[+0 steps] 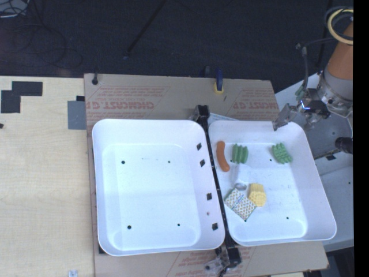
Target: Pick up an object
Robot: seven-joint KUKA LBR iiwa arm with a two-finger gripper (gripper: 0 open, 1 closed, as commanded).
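The right bin point(311, 172) carries all the loose objects. An orange sausage-shaped piece point(222, 156) lies near that bin's left wall, toward the far edge, with a small ribbed green piece point(240, 153) just beside it. A second green piece point(281, 153), lumpier, sits further right, nearer the bin's far right corner. Toward the middle of the bin floor, a yellow waffle-textured piece point(257, 194) touches a checkered grey-and-white packet point(240, 204), and a small pale item point(240, 187) lies just beside them on the far side.

The gripper point(286, 118) hangs over the far right corner of the right bin, above its rim, with nothing seen between its fingers and no contact with any object; whether it is spread or pressed together cannot be told at this resolution. The arm point(340, 68) rises behind it at the right edge of the view.

The left bin point(104, 183) sits alongside, the two bins meeting at a row of black clips point(203, 148). Both rest on a brown cardboard sheet point(161, 94) on the bench point(40, 183).
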